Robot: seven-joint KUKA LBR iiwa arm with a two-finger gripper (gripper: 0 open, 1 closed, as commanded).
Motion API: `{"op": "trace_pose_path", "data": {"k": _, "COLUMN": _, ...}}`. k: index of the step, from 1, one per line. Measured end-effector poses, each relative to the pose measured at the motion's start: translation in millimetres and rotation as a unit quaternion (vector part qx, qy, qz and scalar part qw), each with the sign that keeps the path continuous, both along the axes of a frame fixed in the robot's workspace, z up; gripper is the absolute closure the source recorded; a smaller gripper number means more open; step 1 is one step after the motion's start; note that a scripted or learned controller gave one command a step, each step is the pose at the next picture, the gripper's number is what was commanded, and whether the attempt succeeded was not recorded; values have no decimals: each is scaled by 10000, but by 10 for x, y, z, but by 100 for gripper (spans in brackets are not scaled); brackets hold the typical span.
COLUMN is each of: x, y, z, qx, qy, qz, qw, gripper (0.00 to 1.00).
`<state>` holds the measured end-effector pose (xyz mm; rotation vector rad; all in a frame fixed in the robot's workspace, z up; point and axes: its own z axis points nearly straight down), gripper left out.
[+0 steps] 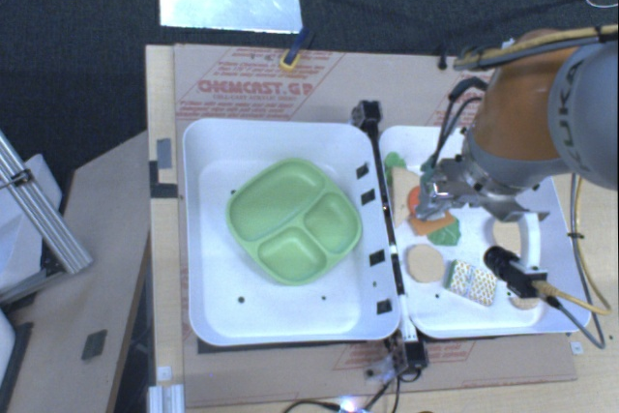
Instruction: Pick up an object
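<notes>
The gripper (432, 199) hangs low over the right bin (551, 319), right above an orange piece (422, 223) and a green leafy piece (444, 233) lying together. A green stalk-like piece (397, 173) lies at the bin's upper left. A round tan cookie-like disc (423, 263) and a patterned small packet (471, 282) lie nearer the front. Whether anything sits between the fingers is hidden by the wrist.
The left bin (208, 305) holds a pale green divided plate (293, 220). A black divider strip (381, 208) runs between the bins. The arm's grey and orange body (527, 126) covers the right bin's far right part.
</notes>
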<state>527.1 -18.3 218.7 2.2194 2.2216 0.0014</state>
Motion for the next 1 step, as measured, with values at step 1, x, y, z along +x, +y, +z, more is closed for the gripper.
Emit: {"op": "trace_pose_path", "data": {"k": 1, "x": 123, "y": 29, "z": -35, "qx": 2, "qy": -2, "qz": 17, "qw": 10000, "gripper": 100}}
